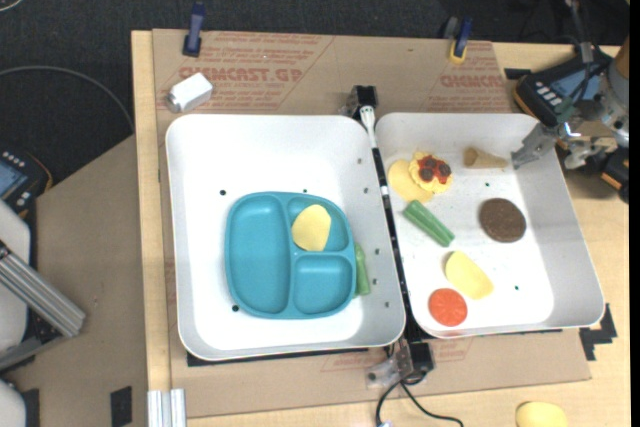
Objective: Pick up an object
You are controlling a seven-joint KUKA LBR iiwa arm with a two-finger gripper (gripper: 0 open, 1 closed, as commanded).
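A cardboard-topped bench [300,65] bears two white bins [200,215].

The end effector [527,149] at the right bin's [560,215] upper right rim is small and blurred, so its fingers cannot be read. The arm behind it is cut by the picture's edge. Beside the blue tray [262,260], a green piece [361,270] is half hidden by the tray's rim. Below the right bin, a yellow object [540,414] is cut by the bottom edge.
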